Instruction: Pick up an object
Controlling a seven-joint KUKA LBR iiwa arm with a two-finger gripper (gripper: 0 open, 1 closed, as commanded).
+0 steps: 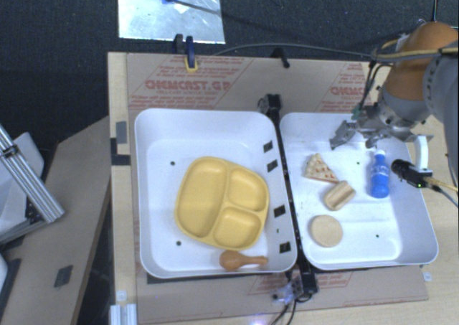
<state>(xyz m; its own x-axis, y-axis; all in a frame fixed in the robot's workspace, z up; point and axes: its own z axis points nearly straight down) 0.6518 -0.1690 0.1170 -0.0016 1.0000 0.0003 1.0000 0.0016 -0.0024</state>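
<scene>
Bench point(215, 76): cardboard-covered surface bearing two shallow white bins side by side.
Left bin point(161, 130): holds a yellow divided plate and a drumstick.
Right bin point(409, 234): holds four small items, and my gripper hangs over its far part.
My arm point(419, 65): grey with an orange band, reaching in from the right.
Yellow plate point(222, 201): three compartments, lying flat mid-bin.
My gripper point(344, 135): above the far left of the right bin, clear of every item; I cannot tell whether my fingers are apart or together.
Blue bottle point(379, 174): lying right of centre, white cap toward the far side.
Drumstick point(242, 260): at the left bin's near edge, just beside the plate.
Round cracker point(325, 230): near side.
Bread roll point(339, 194): between cracker and pizza slice.
Pizza slice point(320, 168): nearest my gripper.
</scene>
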